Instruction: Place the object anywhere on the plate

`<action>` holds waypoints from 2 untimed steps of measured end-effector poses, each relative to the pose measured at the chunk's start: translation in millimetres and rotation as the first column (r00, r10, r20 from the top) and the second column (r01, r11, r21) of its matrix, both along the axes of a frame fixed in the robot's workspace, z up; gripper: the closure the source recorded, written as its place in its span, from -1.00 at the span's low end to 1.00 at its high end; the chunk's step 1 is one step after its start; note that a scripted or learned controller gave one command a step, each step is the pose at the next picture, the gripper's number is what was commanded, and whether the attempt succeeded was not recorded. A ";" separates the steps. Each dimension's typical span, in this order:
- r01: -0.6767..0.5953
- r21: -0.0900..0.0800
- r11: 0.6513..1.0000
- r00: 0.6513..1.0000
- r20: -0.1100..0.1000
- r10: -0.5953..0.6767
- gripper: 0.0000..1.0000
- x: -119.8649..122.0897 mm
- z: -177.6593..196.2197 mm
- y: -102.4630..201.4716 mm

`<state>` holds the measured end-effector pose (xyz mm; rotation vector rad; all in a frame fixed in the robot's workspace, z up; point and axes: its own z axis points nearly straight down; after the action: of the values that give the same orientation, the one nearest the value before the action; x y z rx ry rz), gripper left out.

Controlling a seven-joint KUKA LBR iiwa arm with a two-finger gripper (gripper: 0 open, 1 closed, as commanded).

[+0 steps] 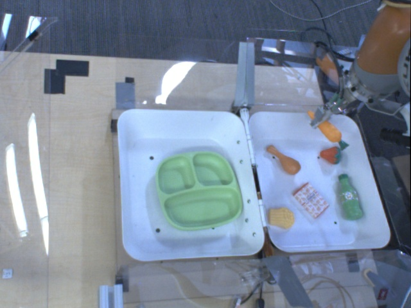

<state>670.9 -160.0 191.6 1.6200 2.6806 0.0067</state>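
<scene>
Left bin [128, 172]: white, shallow; held one green plate [199, 190] with three compartments, two small on the far side and one long on the near side; nothing lay on it.

Right bin [379, 233]: white, shallow; held, left to right, a yellow ridged piece [280, 218] at the near left, a tan drumstick-shaped toy [284, 160], a pink patterned packet [311, 200], a red strawberry-like toy [330, 155], an orange carrot-like toy [330, 131] at the far right, and a green bottle [350, 197].

Gripper [322, 115]: stood at the far right corner of the right bin, directly over or against the orange carrot-like toy, which judged from this was the object to be moved; whether the claw was open, closed or gripping could not be told.

Arm [380, 40]: entered from the far right, orange band above the wrist, wrist angled down and leftward toward the bin corner.

Handling note, as judgement: a sound grasp would close across the toy's narrow width, clear of the bin wall; the lift should clear the divider between bins before travel left; release best made low over the long near compartment, so the toy would not roll off
</scene>
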 end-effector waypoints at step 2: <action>-0.105 0.002 0.995 0.994 -0.004 0.105 1.00 -82.2 1.7 153.6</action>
<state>588.7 -6.3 193.3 1.4796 2.7661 0.0056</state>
